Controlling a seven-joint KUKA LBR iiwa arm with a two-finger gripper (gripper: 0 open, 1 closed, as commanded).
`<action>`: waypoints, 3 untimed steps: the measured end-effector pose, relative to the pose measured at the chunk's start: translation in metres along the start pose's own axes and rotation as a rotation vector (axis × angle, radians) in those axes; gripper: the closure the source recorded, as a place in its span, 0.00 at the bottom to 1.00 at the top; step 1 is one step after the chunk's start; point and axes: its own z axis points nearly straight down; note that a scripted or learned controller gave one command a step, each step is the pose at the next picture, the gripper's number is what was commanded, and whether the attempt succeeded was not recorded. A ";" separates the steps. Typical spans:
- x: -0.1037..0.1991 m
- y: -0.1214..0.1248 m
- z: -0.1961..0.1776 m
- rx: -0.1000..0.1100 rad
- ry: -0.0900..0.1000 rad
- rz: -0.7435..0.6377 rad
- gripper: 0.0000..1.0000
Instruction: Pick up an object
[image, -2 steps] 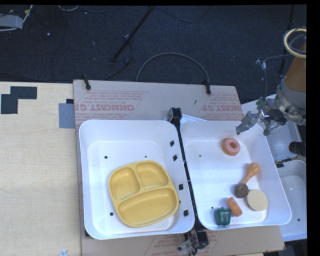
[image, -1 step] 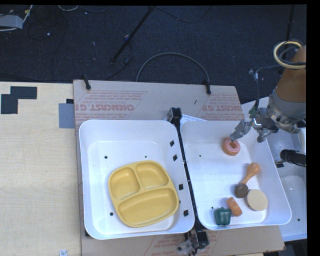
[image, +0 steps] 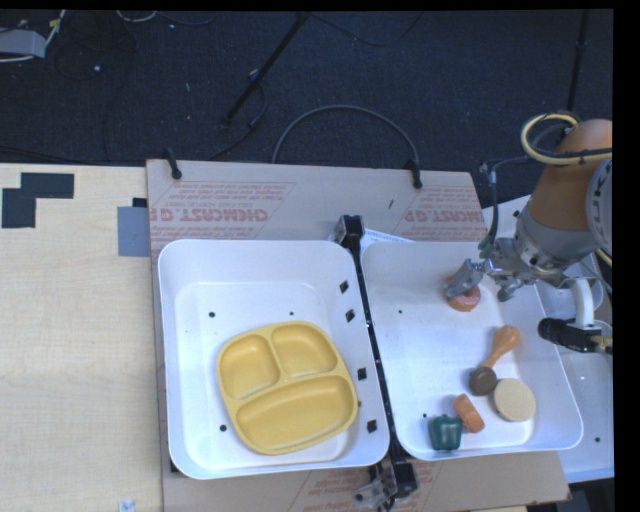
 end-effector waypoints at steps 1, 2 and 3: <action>0.001 -0.001 0.054 0.000 0.000 0.001 0.00; 0.000 0.000 0.041 -0.001 0.000 0.002 1.00; 0.009 -0.002 -0.018 -0.011 -0.002 -0.002 1.00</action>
